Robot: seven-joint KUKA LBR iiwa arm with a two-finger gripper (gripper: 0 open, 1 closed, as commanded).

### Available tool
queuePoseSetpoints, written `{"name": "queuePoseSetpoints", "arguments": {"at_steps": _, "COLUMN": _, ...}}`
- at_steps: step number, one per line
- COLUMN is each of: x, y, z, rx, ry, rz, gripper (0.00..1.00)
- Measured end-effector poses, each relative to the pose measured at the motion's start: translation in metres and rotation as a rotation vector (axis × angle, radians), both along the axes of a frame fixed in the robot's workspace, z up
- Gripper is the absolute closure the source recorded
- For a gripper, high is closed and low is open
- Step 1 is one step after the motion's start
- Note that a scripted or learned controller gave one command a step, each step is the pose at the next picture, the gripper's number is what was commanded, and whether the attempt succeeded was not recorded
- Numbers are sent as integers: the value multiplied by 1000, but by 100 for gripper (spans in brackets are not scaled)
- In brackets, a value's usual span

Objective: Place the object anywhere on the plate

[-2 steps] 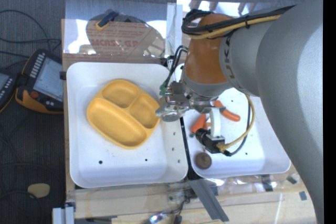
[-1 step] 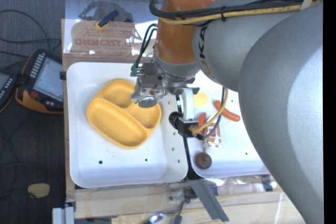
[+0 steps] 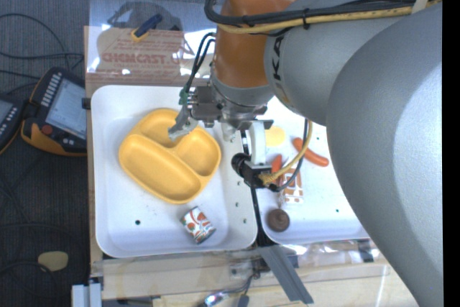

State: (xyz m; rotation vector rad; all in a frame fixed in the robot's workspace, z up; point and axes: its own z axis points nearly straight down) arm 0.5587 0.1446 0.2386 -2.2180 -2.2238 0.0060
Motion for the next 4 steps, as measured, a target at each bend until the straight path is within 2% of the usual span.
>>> {"name": "queuePoseSetpoints", "arguments": {"at_steps": 1, "x": 0, "y": 1, "z": 8, "rx": -1, "ry": 3, "rz": 3, "gripper": 100}}
{"name": "queuePoseSetpoints", "arguments": {"at_steps": 2, "x": 0, "y": 1, "z": 8, "rx": -2, "ry": 3, "rz": 2, "gripper": 0}}
{"name": "queuePoseSetpoints", "arguments": {"at_steps": 3, "x": -67, "y": 33, "z": 128, "rx": -2, "ry": -3, "rz": -3, "gripper": 0}}
{"name": "queuePoseSetpoints", "arguments": {"at_steps": 4, "x": -75, "y": 70, "z": 80, "rx": -2, "ry": 0, "rz": -1, "gripper": 0}}
